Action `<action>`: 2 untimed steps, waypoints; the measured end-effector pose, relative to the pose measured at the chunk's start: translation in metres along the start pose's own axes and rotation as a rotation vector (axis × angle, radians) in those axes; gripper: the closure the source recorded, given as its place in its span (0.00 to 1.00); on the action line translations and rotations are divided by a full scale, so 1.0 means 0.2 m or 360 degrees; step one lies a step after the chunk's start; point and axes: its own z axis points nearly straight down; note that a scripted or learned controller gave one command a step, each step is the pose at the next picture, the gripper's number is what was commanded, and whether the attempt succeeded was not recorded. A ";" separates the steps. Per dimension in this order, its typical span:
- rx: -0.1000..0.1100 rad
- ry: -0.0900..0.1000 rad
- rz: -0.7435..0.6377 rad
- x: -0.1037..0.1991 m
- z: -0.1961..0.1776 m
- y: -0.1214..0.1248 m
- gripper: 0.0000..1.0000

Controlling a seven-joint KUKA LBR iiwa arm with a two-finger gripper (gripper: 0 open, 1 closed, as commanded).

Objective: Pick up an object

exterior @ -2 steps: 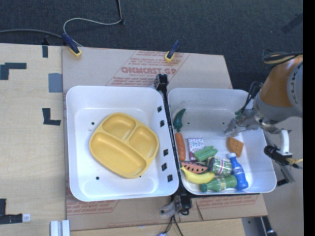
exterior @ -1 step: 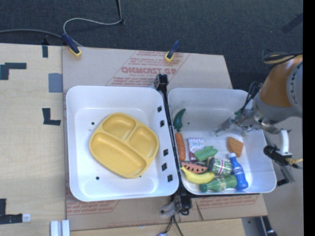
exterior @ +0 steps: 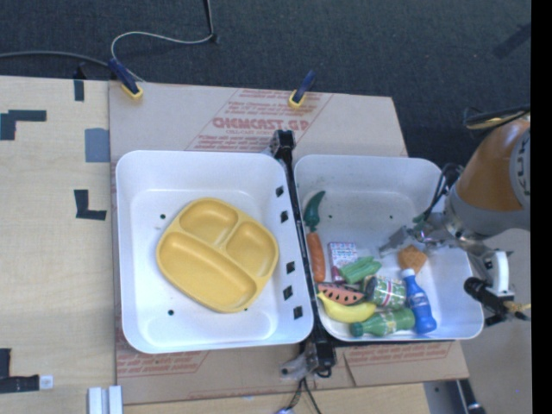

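Note:
The right bin [exterior: 371, 175] holds a pile of toy food along its front and left side. In it are a green pepper [exterior: 312, 209], an orange carrot-like stick [exterior: 316, 258], a small printed packet [exterior: 343, 254], a watermelon slice [exterior: 338, 297], a banana [exterior: 347, 312], a green bottle [exterior: 385, 322], a blue bottle [exterior: 417, 300] and a small can [exterior: 388, 292]. A small orange-brown piece [exterior: 412, 258] lies at the pile's right end. My gripper [exterior: 412, 236] is low inside this bin, just above and touching or nearly touching that orange-brown piece. Nothing is visibly lifted.
The left bin [exterior: 138, 179] holds a yellow divided plate [exterior: 217, 254]. A black divider clip [exterior: 283, 142] sits between the bins. The arm's orange band [exterior: 493, 171] hangs over the right bin's right wall. Two yellow clamps [exterior: 126, 78] hold the cardboard sheet behind the bins.

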 end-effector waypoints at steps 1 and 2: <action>-0.0001 -0.0012 0.0005 -0.02 -0.05 0.00 1.00; 0.0011 -0.0008 0.0007 0.37 -0.82 -0.16 1.00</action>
